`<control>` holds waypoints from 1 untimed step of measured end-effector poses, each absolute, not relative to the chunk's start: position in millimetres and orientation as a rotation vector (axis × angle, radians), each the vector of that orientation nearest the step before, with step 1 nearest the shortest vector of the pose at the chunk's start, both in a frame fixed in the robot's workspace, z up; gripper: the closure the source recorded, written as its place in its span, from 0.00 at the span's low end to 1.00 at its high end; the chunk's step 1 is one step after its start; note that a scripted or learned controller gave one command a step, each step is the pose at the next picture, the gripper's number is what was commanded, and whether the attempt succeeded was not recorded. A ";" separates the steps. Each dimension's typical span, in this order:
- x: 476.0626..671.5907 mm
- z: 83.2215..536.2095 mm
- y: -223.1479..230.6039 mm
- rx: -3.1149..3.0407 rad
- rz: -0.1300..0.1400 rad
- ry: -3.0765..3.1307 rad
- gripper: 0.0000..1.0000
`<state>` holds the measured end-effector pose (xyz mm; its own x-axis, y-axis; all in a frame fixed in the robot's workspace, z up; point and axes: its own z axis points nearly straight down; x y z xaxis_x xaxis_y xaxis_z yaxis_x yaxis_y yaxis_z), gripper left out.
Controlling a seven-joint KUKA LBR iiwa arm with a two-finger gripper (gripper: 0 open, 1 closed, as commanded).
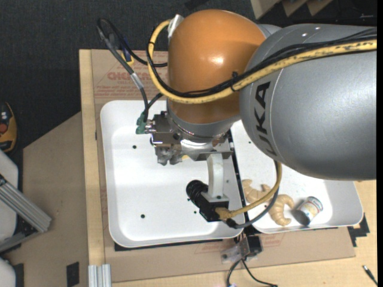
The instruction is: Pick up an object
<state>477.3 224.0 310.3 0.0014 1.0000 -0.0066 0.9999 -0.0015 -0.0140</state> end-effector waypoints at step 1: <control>479.9 417.5 224.6 -2.222 -0.019 -2.226 1.00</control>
